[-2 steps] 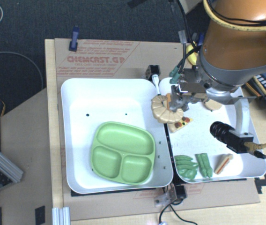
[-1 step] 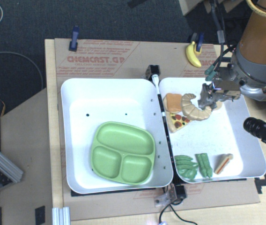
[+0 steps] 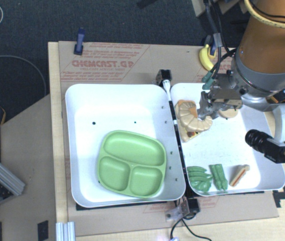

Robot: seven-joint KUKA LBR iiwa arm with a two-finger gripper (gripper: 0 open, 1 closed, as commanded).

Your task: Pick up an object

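Seemingly in the reaching step, the gripper (image 3: pixel 206 113) hangs directly over the tan toy pastry (image 3: pixel 190 119) just beneath it, so next comes a short descent and a squeeze.

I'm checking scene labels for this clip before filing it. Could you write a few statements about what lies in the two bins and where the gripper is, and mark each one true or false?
1. The green divided tray lies in the left bin. True.
2. The gripper is over the left bin. False: it is over the right bin, beside the tan toy food.
3. The hot dog lies near the right bin's front edge. True.
4. The green pea pods sit on the divided tray. False: they lie in the right bin, left of the hot dog.
5. The divided tray is red. False: it is light green.
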